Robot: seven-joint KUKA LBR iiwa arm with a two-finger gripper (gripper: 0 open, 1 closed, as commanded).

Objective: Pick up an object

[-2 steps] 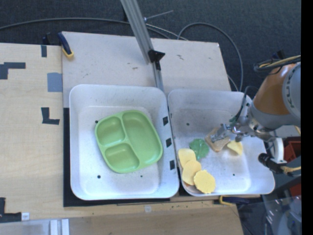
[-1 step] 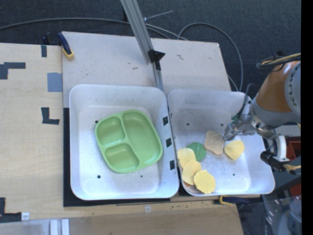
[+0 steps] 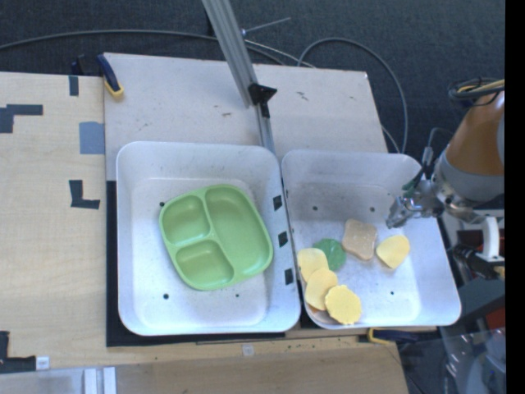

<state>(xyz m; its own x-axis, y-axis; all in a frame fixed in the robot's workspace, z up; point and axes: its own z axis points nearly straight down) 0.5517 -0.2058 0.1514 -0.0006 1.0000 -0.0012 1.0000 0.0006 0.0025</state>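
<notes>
Two shallow white bins sit side by side on the worktop (image 3: 328, 97). The left bin (image 3: 131, 220) carries a green divided tray (image 3: 216, 236), three compartments, lying flat and turned at a slant near the bin's middle.

Over to the right bin (image 3: 426, 302), where the pickable pieces cluster toward the near side. A tan, bread-like square (image 3: 359, 239) lies about mid-bin. Just right of it, a pale yellow piece (image 3: 393, 250), close beside it, though whether they touch is hard to call. Left of the tan square, a small green piece (image 3: 330, 253) sits against a group of yellow rounds: one round (image 3: 311, 262) at the left wall, a second (image 3: 321, 286) below it, a third (image 3: 343, 304) nearest the front edge. The three overlap or touch in a loose chain along the bin's near-left corner.

The arm (image 3: 476, 150) comes in from the right, its orange band showing above the grey wrist. The pincer (image 3: 399, 212) is low at the right bin's right side, just above the pale yellow piece and right of the tan square. Nothing shows between its fingers; how they stand is too small and dark to tell.

Beyond the bins, a metal pole (image 3: 232, 39) slants across the worktop, cables (image 3: 344, 48) loop over the dark floor behind, and a blue-and-yellow clamp (image 3: 110, 75) sits at the far-left corner.
</notes>
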